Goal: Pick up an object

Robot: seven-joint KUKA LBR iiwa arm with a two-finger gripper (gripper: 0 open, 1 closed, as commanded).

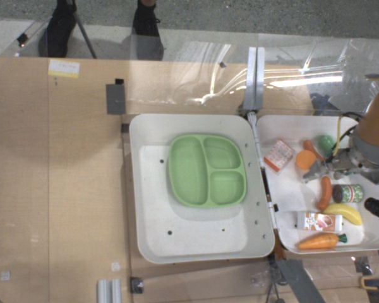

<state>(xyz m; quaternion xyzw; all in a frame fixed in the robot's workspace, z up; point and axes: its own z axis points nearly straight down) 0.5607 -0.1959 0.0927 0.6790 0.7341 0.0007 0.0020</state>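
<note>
The wooden desk (57, 182) carries two white bins side by side. The left bin (196, 242) sits mid-desk. The right bin (287, 188) reaches the desk's right edge.

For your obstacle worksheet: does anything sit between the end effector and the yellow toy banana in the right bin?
Yes. The end effector is above the red toy sausage. The yellow toy banana lies nearer the front rim, with that sausage and a small dark green-labelled can in between.

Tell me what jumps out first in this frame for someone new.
The green divided tray, alone in the left bin. Next, the bright clutter in the right bin: a carrot at the near edge, a banana beside it, with the arm's gripper low among the food.
</note>
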